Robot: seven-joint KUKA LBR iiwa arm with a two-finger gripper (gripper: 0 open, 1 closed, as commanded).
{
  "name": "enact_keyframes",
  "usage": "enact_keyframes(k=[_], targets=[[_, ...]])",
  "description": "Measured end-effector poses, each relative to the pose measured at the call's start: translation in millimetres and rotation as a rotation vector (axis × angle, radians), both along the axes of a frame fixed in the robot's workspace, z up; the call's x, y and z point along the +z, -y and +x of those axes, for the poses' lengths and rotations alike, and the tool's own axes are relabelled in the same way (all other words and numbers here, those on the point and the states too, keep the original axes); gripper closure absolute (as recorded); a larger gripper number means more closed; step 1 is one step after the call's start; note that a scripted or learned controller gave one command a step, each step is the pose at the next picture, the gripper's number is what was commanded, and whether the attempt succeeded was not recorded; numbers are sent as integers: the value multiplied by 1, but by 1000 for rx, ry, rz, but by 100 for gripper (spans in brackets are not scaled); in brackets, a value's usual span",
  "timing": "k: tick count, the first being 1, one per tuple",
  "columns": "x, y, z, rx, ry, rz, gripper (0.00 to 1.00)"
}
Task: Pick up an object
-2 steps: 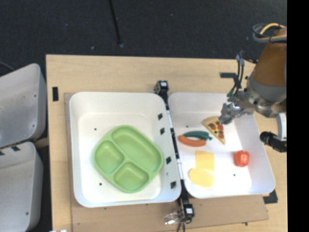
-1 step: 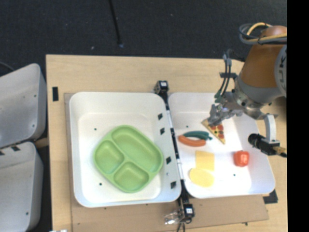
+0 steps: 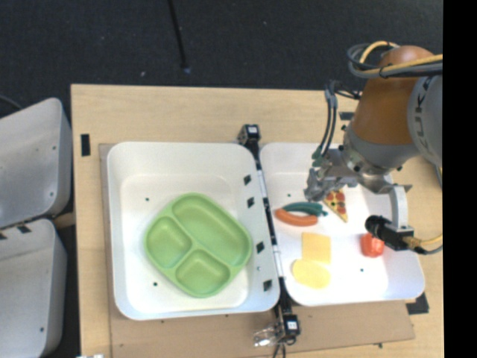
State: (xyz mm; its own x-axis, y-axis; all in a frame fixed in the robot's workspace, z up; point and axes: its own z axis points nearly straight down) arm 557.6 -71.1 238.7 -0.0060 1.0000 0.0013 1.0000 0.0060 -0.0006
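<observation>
My gripper (image 3: 322, 187) hangs low over the right bin (image 3: 402, 286), at its upper middle. Just below and beside it lie a pizza slice (image 3: 339, 204), a green bean-like piece (image 3: 307, 209) and an orange-red hot dog (image 3: 296, 217). Further toward the front sit a yellow cheese square (image 3: 316, 247) and a pale yellow round piece (image 3: 310, 274). A small red-orange block (image 3: 372, 245) lies at the right. Nothing shows between the fingers.
The left bin (image 3: 127, 289) holds a green divided plate (image 3: 197, 244). A black divider with clips (image 3: 264, 215) runs between the bins. A black fixture with a cable (image 3: 391, 233) sits over the right bin's right side.
</observation>
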Motion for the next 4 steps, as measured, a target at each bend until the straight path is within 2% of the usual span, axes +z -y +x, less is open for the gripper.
enact_keyframes(k=[1,2,3,4], targets=[[11,-52,-13,1,0,1,100],[-1,-102,-28,-1,0,-1,100],[5,-148,-33,1,1,0,100],[5,-145,-32,-3,1,0,0]])
